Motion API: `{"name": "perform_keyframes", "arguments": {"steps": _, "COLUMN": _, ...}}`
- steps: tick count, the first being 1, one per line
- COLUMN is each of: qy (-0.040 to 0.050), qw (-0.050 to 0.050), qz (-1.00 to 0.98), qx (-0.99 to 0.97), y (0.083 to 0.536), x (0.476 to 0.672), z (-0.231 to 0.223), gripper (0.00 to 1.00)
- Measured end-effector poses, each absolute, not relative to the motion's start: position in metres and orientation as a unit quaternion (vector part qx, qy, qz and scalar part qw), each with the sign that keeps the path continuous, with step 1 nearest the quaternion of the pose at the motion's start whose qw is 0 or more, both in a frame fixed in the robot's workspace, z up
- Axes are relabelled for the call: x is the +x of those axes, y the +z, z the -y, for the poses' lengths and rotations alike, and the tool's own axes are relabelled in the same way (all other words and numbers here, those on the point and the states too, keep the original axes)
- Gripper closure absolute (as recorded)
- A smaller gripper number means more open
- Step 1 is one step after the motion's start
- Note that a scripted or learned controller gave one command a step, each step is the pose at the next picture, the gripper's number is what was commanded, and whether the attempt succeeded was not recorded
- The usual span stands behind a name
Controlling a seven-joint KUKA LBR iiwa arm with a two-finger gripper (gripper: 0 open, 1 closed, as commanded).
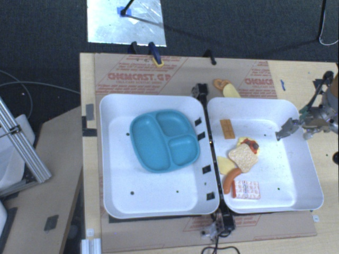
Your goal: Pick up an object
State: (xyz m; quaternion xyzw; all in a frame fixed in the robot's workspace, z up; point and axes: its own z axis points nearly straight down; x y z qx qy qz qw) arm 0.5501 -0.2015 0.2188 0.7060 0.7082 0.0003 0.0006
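The right bin holds several toy foods. A slice of toast lies over a red and yellow piece. A yellow piece and an orange sausage lie at its lower left. Below them is a red and white packet, and a small brown bar lies near the bin's upper left. My gripper hangs over the right bin's upper right part, well to the right of the toast. Its fingers stand open with nothing between them.
The left bin holds a blue divided plate. A yellow and orange toy lies on the cardboard behind the right bin. Black clips line the divider between the bins. A shiny sheet lies on the floor at the back.
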Motion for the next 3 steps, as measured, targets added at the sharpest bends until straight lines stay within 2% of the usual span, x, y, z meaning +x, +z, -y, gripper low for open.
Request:
{"name": "perform_keyframes", "arguments": {"steps": 1, "qy": 0.0009, "qw": 0.0, "qz": -0.711, "qx": 0.703, "y": 0.079, "x": 0.537, "z": 0.101, "gripper": 0.0}}
{"name": "perform_keyframes", "arguments": {"steps": 2, "qy": 0.0019, "qw": 0.002, "qz": -0.708, "qx": 0.706, "y": 0.097, "x": 0.539, "z": 0.107, "gripper": 1.0}}
{"name": "perform_keyframes", "arguments": {"steps": 3, "qy": 0.0059, "qw": 0.003, "qz": -0.712, "qx": 0.702, "y": 0.19, "x": 0.572, "z": 0.019, "gripper": 1.0}}
